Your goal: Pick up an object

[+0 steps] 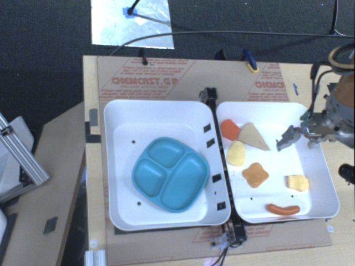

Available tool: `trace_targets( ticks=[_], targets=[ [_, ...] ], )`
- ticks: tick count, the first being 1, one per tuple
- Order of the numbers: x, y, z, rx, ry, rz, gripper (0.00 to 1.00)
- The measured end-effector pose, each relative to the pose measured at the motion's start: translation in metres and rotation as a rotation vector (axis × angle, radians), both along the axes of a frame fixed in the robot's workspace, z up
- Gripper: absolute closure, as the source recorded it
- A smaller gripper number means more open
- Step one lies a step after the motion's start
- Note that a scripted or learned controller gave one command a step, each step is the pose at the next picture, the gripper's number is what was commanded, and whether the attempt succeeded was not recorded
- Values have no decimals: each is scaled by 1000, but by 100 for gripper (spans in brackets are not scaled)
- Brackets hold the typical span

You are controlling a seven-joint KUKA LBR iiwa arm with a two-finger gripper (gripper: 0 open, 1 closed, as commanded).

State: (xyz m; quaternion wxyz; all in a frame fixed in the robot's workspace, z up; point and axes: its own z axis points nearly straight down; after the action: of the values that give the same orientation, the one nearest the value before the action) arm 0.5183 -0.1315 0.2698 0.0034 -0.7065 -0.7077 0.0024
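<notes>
Two shallow white bins sit side by side on the cardboard-covered bench. The left bin (119, 148) holds a blue divided plate (170, 173) with three compartments, lying flat near the bin's middle. The right bin (316, 165) holds the toy foods I may pick from: an orange-red rounded piece (229, 129) near the divider at the upper left; a tan wedge (254, 137) just right of it and touching or nearly touching it; a pale yellow piece (236, 153) just below those two; an orange lobed piece (255, 174) near the bin's middle; a yellow ridged piece (298, 183) toward the right wall; and a red-orange sausage (283, 209) lying lengthwise along the front wall. My arm enters from the right, over the bin's right rim, and my gripper (286, 139) is seen over the upper right part of the right bin, pointing left toward the tan wedge but well apart from it. Nothing lies between my fingers, and whether they are spread or closed I cannot tell from this angle. Behind the bins, a shiny foil sheet (132, 15) lies on the dark floor with a cable running across it.
</notes>
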Motion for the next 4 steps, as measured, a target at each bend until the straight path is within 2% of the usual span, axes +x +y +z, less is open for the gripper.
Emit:
trace_targets(
  ticks=[1,2,3,4],
  targets=[
    [2,0,5,-2,-9,3,0],
    [-5,3,-40,-1,-6,0,0],
    [4,6,-98,-1,-5,0,0],
    [2,5,-140,0,-5,-1,0]
  ],
)
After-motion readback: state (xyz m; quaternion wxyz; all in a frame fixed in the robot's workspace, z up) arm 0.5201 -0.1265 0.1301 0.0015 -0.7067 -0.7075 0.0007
